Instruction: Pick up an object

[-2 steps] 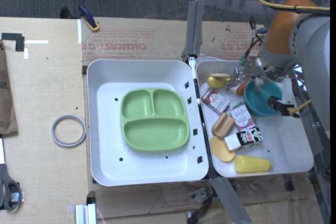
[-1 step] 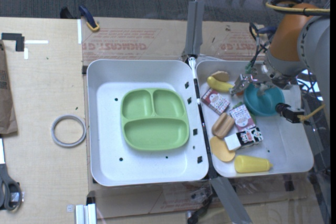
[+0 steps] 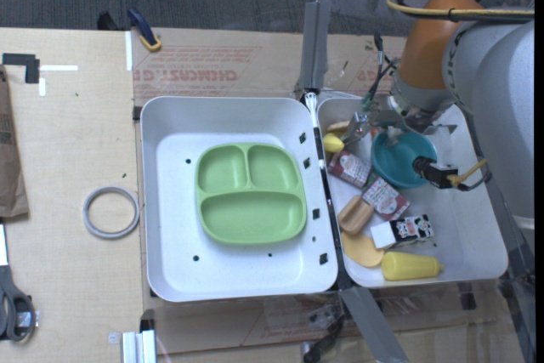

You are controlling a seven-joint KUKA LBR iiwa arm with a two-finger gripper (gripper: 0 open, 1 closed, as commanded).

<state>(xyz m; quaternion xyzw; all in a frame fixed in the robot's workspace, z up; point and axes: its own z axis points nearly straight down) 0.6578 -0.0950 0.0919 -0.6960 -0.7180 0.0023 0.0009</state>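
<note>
Teal bowl [image 3: 399, 159] lies in the right bin [image 3: 476, 255], among packets and yellow toys. Grey arm [image 3: 501, 81] reaches down from the right; its end effector [image 3: 374, 121] hangs at the bowl's upper rim, its state hidden.

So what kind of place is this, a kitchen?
Probably not a kitchen. It looks like a robot test lab: a grey arm reaches over two white bins, one holding a green divided plate, the other toy-like objects, on a taped cardboard bench.
</note>
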